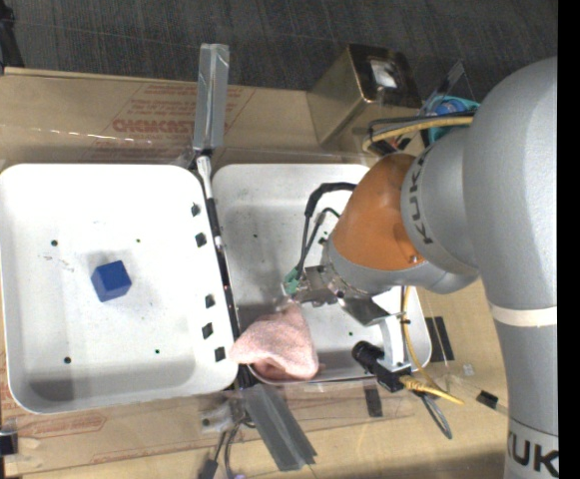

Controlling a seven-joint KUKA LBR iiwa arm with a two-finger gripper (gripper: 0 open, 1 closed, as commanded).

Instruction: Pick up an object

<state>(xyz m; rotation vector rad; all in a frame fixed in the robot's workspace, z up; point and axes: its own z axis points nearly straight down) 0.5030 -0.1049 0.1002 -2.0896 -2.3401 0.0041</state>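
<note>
A pink cloth point(275, 345) lies bunched at the near left corner of the right bin point(260, 203), draped partly over the bin's front rim. My gripper point(301, 289) hangs low in that bin, right at the cloth's upper edge, and the grey and orange arm hides most of it from above. Something small and green point(291, 281) shows at the gripper's tip; I cannot make out what it is. A blue cube point(111, 279) sits alone in the left bin point(30, 208), far from the gripper.
A metal divider with black clips point(210, 267) runs between the two bins. The arm's orange band point(374, 223) and grey body cover the right half of the right bin. A brown box point(359, 93) stands behind that bin, on cardboard.
</note>
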